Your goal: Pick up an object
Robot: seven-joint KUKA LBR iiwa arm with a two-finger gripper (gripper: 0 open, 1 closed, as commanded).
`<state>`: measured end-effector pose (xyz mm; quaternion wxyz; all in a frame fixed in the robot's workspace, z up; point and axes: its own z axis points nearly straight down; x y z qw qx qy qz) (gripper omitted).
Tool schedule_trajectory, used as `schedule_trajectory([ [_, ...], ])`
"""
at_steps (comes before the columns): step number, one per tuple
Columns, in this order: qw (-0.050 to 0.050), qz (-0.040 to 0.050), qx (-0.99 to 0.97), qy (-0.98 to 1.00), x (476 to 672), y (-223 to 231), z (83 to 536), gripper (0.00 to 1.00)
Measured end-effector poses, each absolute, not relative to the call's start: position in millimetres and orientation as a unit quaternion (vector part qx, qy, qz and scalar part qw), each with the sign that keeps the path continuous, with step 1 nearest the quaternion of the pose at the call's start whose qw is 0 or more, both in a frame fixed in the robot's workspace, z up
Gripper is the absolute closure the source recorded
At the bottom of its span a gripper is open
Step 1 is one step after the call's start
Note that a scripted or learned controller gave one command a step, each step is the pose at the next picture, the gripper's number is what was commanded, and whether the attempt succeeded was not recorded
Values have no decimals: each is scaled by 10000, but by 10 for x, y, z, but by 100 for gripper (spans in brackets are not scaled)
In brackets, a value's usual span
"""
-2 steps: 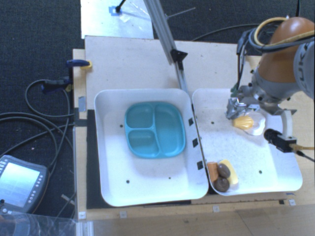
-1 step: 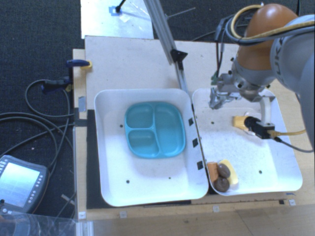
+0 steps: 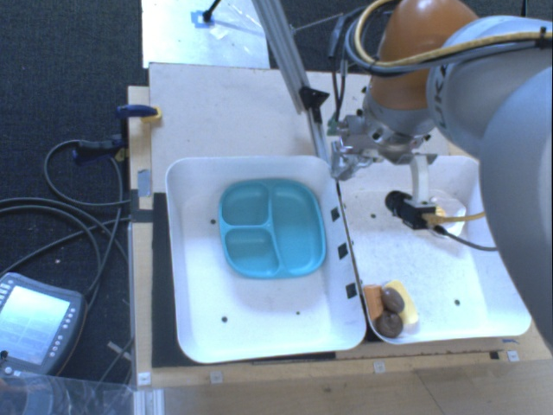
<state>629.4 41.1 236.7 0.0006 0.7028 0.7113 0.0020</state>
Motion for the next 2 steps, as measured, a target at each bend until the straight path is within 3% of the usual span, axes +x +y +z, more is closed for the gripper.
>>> schedule_trajectory([
  [1, 7, 27, 7030, 7112, 6578, 950, 2412, 100],
  [2, 9, 3, 7041, 7101, 6570, 908, 2407, 0],
])
